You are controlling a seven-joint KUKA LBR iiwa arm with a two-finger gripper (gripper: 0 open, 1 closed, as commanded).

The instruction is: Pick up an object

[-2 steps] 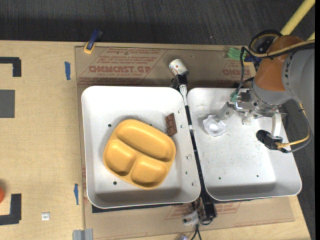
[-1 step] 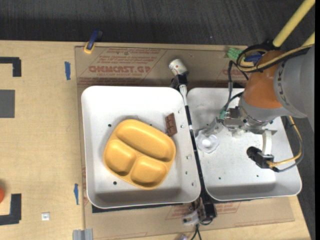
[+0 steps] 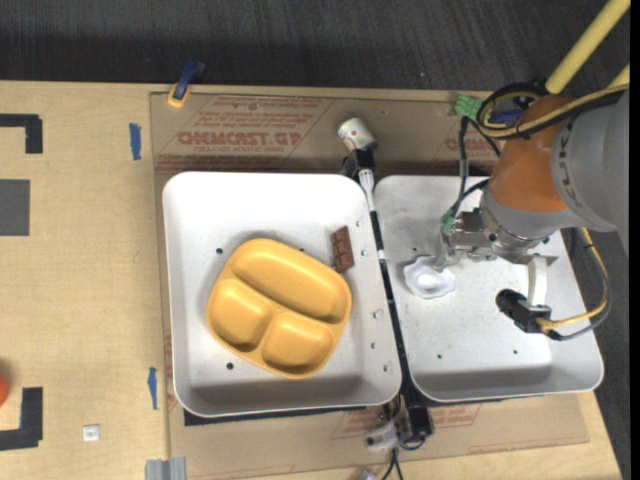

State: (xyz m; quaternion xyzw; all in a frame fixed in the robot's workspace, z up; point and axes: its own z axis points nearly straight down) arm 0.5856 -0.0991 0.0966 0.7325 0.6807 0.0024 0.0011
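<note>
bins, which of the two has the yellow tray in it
The left bin. It holds the yellow divided tray and a small brown piece; the right bin has a small white object under the arm.

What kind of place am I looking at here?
Probably a robotics lab test bench: a grey-and-orange robot arm reaches over two white bins, one holding a yellow divided tray, with loose cables about.

Red printing on the brown cardboard sheet behind the two bins; largest line reads roughly "CHEMCAST GP", letters blurred and not sure; smaller red lines above it too fine to read; more faint red print on the cardboard strip behind the right bin, illegible.
</note>
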